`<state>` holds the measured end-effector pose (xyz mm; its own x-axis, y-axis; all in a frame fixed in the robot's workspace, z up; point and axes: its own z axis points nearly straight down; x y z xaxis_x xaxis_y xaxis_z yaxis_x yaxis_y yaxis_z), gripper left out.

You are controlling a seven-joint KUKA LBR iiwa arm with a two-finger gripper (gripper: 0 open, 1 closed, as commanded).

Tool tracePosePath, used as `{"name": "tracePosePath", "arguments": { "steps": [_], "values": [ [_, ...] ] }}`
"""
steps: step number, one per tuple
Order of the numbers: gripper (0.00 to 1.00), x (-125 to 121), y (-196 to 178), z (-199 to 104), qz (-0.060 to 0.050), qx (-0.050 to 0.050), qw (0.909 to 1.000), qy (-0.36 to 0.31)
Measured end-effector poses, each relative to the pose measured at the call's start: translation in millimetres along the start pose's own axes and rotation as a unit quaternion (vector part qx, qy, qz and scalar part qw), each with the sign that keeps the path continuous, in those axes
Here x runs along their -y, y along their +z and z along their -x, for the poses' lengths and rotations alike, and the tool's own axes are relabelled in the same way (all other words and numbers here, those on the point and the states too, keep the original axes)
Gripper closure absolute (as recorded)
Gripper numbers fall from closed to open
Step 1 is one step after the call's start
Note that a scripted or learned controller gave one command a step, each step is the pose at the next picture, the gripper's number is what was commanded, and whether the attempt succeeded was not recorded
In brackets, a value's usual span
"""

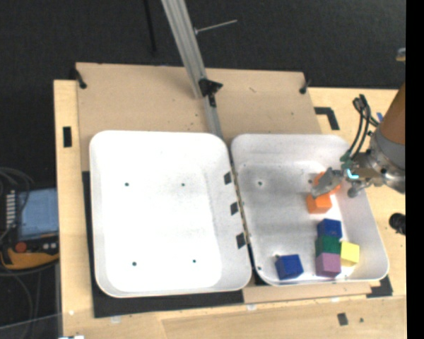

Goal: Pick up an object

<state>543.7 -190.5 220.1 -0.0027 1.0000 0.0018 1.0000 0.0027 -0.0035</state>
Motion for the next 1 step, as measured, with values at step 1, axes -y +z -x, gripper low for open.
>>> {"name": "tracePosePath", "arguments": {
  "steps": [1],
  "values": [
    [0.0, -1.1, -2.4, -0.2, 0.002, 0.0, 1.0, 0.0]
  ]
}}
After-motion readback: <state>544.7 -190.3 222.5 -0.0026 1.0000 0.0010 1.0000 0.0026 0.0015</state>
